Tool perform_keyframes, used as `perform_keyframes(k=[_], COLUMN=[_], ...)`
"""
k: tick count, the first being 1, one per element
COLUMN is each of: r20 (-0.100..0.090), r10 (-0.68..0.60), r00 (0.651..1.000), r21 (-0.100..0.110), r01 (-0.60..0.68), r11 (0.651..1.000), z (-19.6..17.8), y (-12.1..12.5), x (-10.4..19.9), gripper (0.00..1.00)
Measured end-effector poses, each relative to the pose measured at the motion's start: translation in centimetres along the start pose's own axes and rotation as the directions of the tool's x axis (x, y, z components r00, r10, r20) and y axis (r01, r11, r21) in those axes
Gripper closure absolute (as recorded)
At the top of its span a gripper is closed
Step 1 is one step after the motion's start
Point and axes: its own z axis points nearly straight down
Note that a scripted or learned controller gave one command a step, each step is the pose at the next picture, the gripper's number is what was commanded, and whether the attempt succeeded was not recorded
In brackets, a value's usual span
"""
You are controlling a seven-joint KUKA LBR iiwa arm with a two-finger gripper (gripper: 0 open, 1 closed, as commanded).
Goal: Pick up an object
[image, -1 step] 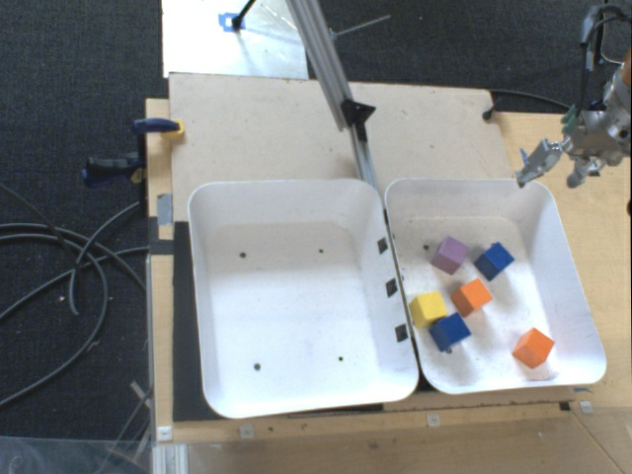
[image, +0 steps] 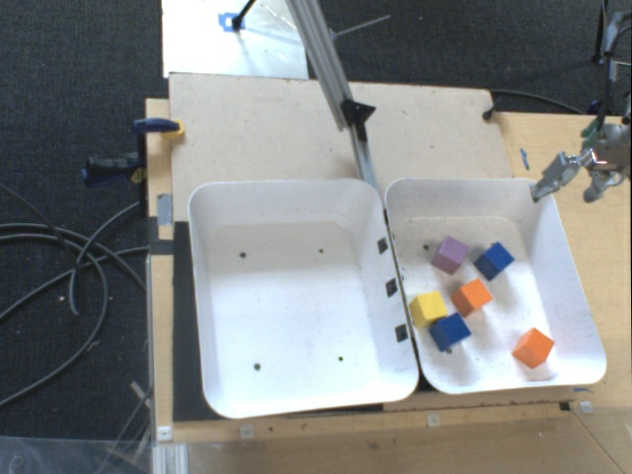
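While the gripper [image: 573, 178] hangs at the frame's right edge with fingers spread and nothing between them, six blocks wait in the right bin [image: 568, 255], the lone orange block [image: 533, 348] at lower right easiest to reach.

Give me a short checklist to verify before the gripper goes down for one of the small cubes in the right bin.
1. Small cubes lie in the right white bin: ok.
2. Lone orange cube stands apart from the others: ok.
3. Yellow cube and the lower blue cube touch, a poor first target: not ok.
4. Two-finger gripper is above a cube: not ok, it is at the bin's far right rim.
5. Gripper holds nothing: ok.
6. Purple cube is free of the bin wall: ok.
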Motion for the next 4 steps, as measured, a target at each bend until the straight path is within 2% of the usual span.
perform_keyframes(k=[1,2,3,4], r20=[-0.002,0.000,-0.002,0.000], r10=[-0.002,-0.008,-0.004,-0.005], r00=[1.000,1.000,1.000,1.000], r21=[0.010,-0.005,0.011,-0.001], r01=[0.002,0.008,0.004,0.005], r11=[1.000,1.000,1.000,1.000], z=[18.8,11.9,24.3,22.7], y=[2.9,4.8,4.6,5.0], x=[0.4,5.3,6.0,5.9], gripper=[0.00,0.00,0.00,1.00])
